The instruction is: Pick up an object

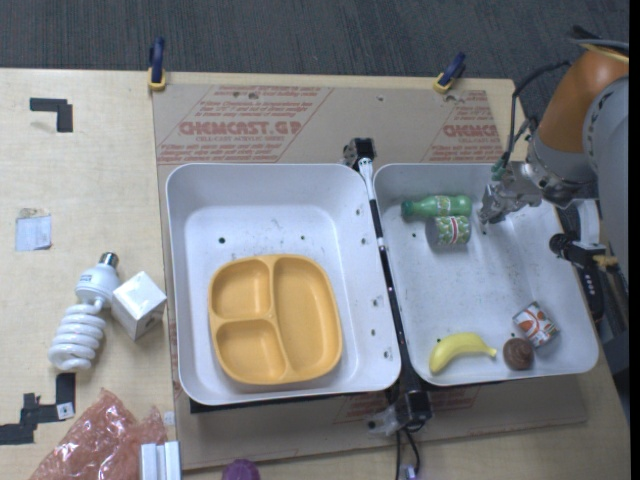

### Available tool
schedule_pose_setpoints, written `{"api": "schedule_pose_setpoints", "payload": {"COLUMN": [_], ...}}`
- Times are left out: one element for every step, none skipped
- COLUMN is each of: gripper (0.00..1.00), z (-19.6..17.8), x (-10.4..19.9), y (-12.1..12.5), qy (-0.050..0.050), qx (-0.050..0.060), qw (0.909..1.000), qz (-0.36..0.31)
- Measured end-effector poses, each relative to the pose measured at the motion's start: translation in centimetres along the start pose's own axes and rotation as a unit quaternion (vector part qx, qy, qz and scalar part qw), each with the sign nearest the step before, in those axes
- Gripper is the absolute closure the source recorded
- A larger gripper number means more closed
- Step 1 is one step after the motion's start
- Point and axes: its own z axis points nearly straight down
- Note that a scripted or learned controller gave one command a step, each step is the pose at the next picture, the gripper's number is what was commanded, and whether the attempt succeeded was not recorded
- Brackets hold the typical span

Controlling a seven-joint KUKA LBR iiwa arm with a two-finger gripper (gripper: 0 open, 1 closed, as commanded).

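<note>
Here the gripper (492,211) sits low over the far part of the right bin (560,363), just right of the green bottle (436,207). Its tips are small and blurred, so I cannot tell whether the jaws stand apart or together, and nothing shows between them. The green bottle lies on its side, its long axis running left to right, near the bin's far wall. A small can (451,231) with a red and green label lies touching the bottle's near side. At the bin's near edge lie a banana (461,351), curved with its ends pointing toward the near side, a brown round object (518,354) and a small white and orange carton (533,324). The left bin (190,298) holds a yellow divided plate (274,319).
</note>
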Motion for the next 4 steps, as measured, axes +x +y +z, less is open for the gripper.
{"api": "schedule_pose_setpoints", "payload": {"gripper": [0.0, 0.0, 0.0, 0.0], "z": [0.0, 0.0, 0.0, 0.0], "x": [5.9, 7.9, 8.6, 11.3], "y": [0.0, -5.5, -11.1, -18.2], "qy": [0.0, 0.001, 0.001, 0.001], "qx": [0.001, 0.001, 0.001, 0.001], "qw": [1.0, 1.0, 1.0, 1.0], "qz": [0.0, 0.002, 0.002, 0.003]}}
